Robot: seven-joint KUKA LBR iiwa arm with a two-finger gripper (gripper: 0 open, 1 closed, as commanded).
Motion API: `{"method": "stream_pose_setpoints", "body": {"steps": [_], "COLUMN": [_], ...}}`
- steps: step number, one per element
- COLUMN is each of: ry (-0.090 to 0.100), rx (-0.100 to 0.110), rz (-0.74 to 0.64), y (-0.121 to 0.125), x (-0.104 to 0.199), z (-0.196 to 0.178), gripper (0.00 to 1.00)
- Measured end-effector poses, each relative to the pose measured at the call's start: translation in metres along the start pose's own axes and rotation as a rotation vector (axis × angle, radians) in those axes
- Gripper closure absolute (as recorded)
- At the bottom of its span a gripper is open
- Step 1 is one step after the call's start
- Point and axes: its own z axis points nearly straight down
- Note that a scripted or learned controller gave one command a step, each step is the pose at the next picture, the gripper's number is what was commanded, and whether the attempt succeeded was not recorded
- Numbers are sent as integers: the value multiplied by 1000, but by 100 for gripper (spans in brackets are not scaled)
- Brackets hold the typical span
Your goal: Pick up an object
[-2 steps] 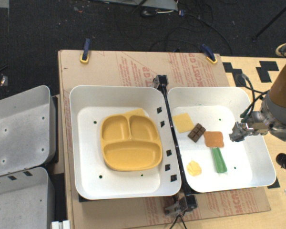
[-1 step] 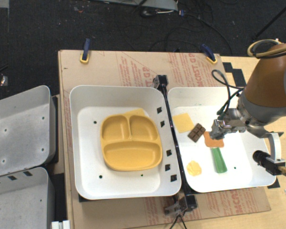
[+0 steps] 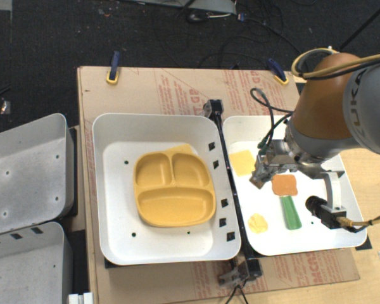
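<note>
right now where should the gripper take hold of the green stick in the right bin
Grip the green stick across its narrow width near the lower half, coming straight down from above. It lies flat and runs roughly up-down in the view; its upper end meets the orange block, so the lower half likely leaves more room for the gripper.

Tray point(image 3: 175, 190) in left bin point(image 3: 107, 170) (probably centred).

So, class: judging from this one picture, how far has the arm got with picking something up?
Done: the arm has reached into the right bin, and its gripper sits low beside the orange block. In hand: nothing visibly; the block, the green stick and the yellow pieces all lie on the bin floor. Left: grasp one and lift it. The yellow tray lies in the left bin.
</note>
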Motion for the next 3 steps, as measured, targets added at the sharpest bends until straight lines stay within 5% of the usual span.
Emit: {"method": "stream_pose_setpoints", "body": {"steps": [3], "ry": [0], "rx": [-1], "rz": [-1], "y": [50], "x": [138], "z": [-19], "gripper": [100]}}
